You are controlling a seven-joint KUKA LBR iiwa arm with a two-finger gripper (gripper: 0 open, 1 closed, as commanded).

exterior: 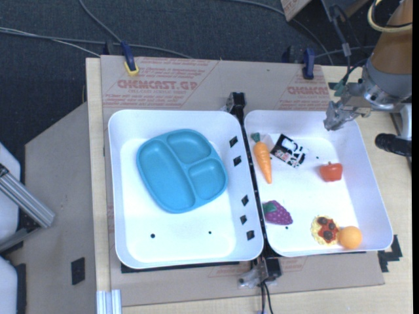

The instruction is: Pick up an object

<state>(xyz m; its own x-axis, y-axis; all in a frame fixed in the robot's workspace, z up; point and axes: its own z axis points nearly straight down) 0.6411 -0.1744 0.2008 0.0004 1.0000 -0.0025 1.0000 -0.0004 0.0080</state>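
**Arm at far corner of right bin, nothing seen in jaws**

Count: 2 white bins side by side on the surface [98, 175].

Left bin [124, 234]: 1 blue divided plate [182, 169], three compartments, sits toward the far-left part of the bin.

Right bin [366, 195], 6 items:
- 1 carrot [262, 161], near the left wall, long axis running roughly front to back
- 1 black-and-white packet [289, 151], just right of the carrot, apart from it
- 1 red pepper-like piece [331, 171], mid-right
- 1 purple grape bunch [277, 212], near the left wall, toward the front
- 1 yellow-and-red pizza-like piece [324, 229], front right
- 1 orange ball [350, 237], touching or just beside that piece, by the front-right corner

Arm: comes in from the right, orange band at top right, wrist angled down toward the left. Gripper [335, 119] sits over the far-right corner of the right bin, above the rim area. Well apart from every item; closest are the pepper piece and the packet.

Jaws: too small and dark to read, cannot tell how far apart they are. No object visible between them.

2 clamps on the far edge of the board.
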